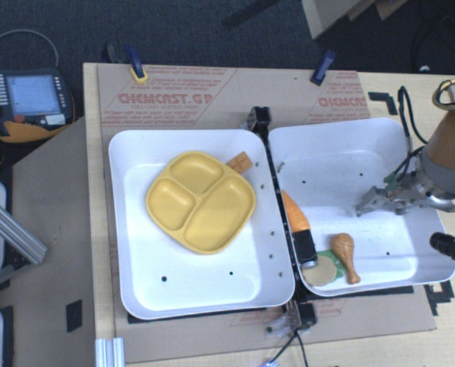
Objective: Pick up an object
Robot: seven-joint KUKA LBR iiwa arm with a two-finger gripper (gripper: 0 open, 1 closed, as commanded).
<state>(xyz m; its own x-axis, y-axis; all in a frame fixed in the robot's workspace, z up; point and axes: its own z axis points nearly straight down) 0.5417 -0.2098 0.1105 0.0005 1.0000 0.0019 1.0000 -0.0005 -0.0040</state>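
Open, empty pincer (368, 203) hovers in the right bin (342, 147), far from the drumstick (346, 257) lying by its near wall, so it should drop squarely over the drumstick's narrow shaft before closing, clear of the carrot (294, 212).

Two white bins (135, 228), one yellow plate (201, 202), one drumstick (346, 255).

We see two white bins (128, 205), a pale yellow divided plate (200, 201), a tan block (240, 162), an orange-and-black tool (297, 228), a brown drumstick (345, 255), a pale green disc (322, 272), and brown cardboard (212, 94) printed in red letters
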